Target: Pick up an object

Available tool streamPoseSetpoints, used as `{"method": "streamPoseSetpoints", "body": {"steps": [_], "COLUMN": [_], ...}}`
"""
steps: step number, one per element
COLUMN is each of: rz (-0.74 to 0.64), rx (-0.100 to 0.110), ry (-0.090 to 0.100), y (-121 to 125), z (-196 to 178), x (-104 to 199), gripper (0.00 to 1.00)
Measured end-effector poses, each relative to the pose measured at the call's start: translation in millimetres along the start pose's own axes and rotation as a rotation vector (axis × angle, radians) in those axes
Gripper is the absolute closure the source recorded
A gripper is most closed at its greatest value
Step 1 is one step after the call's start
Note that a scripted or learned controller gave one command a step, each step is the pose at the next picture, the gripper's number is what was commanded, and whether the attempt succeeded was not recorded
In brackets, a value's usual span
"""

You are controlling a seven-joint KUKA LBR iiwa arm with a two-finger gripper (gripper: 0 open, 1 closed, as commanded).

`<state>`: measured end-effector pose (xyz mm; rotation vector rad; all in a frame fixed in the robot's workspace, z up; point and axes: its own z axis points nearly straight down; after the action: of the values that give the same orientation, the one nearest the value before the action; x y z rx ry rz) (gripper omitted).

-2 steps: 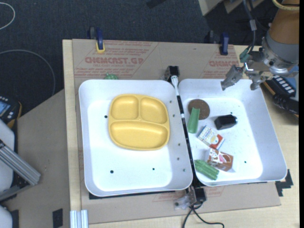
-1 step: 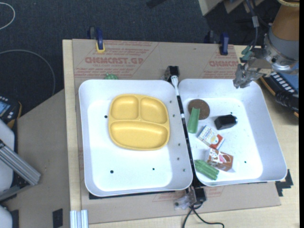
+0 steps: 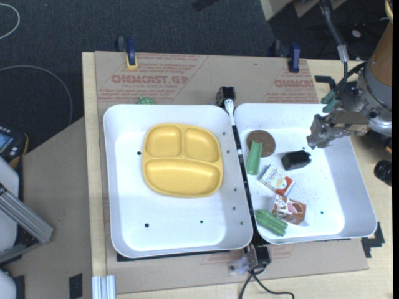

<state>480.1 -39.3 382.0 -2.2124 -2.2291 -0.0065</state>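
Observation:
My gripper (image 3: 315, 139) hangs over the upper right part of the right bin (image 3: 349, 185), just above and to the right of a small black block (image 3: 295, 160). No object shows between its fingers. Also in this bin lie a brown round disc (image 3: 263, 142), a green stick (image 3: 254, 157) standing on a slant, a white and red packet (image 3: 276, 180), a red-brown packet (image 3: 290, 210) and a green ridged piece (image 3: 271, 222) near the front rim.
The left bin (image 3: 124, 210) holds a yellow divided plate (image 3: 182, 159). A black divider clip (image 3: 225, 95) sits between the bins at the back. Blue clamps (image 3: 129, 47) hold the cardboard base at the rear edge.

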Motion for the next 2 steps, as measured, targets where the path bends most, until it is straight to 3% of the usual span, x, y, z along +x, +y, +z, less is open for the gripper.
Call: {"method": "streamPoseSetpoints", "body": {"steps": [1,2], "rz": [-0.001,0.005], "rx": [-0.015,0.01], "ry": [-0.001,-0.004], "y": [0,-1], "z": [-118,-27], "x": [51,77], "gripper": [1.0,1.0]}}
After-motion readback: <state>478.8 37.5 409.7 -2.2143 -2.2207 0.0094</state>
